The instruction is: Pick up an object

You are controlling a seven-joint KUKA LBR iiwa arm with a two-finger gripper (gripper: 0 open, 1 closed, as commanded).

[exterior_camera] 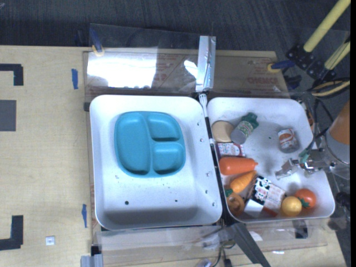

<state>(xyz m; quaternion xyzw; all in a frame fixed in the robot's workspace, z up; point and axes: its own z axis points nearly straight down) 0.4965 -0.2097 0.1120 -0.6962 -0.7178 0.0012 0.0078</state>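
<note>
I see my gripper (290, 167) low in the right bin (261, 105), fingers spread and gripping nothing, with the small can (287, 139) just beyond it on the far side, near enough for a short reach.

Orange band (340, 128), metallic silver pincer (289, 168)
</note>
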